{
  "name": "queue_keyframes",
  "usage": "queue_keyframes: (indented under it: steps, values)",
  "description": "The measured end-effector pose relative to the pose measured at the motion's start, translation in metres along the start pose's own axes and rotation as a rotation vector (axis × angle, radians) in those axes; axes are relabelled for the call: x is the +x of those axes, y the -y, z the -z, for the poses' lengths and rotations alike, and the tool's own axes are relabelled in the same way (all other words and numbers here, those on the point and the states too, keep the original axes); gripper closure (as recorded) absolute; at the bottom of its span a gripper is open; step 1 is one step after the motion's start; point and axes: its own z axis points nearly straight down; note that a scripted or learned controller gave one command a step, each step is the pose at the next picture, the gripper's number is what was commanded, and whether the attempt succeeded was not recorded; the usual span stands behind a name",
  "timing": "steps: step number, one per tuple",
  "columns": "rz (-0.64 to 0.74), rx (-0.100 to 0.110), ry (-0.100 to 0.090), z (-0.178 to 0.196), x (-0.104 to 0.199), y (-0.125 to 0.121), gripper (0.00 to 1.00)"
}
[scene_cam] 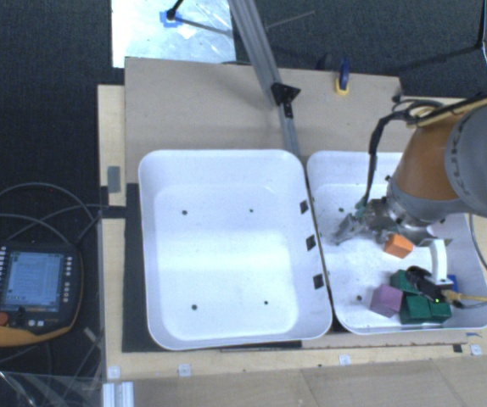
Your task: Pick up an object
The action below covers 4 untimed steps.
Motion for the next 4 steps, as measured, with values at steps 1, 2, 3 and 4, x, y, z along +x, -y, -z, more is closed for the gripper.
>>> queue_keyframes:
  steps: [1,2,3,4]
  values:
    - [0.002,-0.005,-0.001,0.012,0.000,-0.001,1.00]
    - [0.001,-0.006,0.000,0.056,0.000,0.000,1.00]
    - [0.001,-0.011,0.002,0.120,-0.006,-0.003,1.00]
    - [0.002,-0.010,0.002,0.174,-0.007,-0.005,1.00]
